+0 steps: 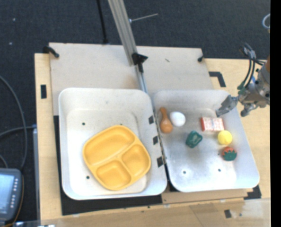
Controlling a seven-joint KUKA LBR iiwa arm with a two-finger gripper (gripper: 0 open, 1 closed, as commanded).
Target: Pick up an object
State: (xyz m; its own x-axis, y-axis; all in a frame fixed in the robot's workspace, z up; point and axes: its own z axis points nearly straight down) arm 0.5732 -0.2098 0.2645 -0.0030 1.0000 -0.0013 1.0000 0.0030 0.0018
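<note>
Desk [197,212]: pale wood top, seen from above at a slant, standing on dark speckled carpet [46,13]. A lighter board [98,70] covers the back half of the desk. Black cables [8,126] loop over the floor at left; a small screen [3,195] sits at the lower left corner.

A grey metal rail [123,27] rises from the middle of the desk toward the top edge, its foot planted just behind the seam between the two bins.

Hand [237,106]: at the right, over the upper right rim of the right bin, with wires trailing above it. Two dark fingers point down and left, spread apart, nothing between them.

Left bin [74,108]: holds a yellow divided tray [116,157] with three compartments, lying toward the front.

Right bin [197,174]: six small items.
- brown pear-shaped piece [165,122] near the left wall, touching a white egg [178,118] on its right
- green lump [193,139] in the middle
- pink-and-white box [212,124], nearest the hand, below and left of the fingers
- yellow ball [224,137] just beside the box
- red-and-green fruit [229,153] near the ball, further front
</note>
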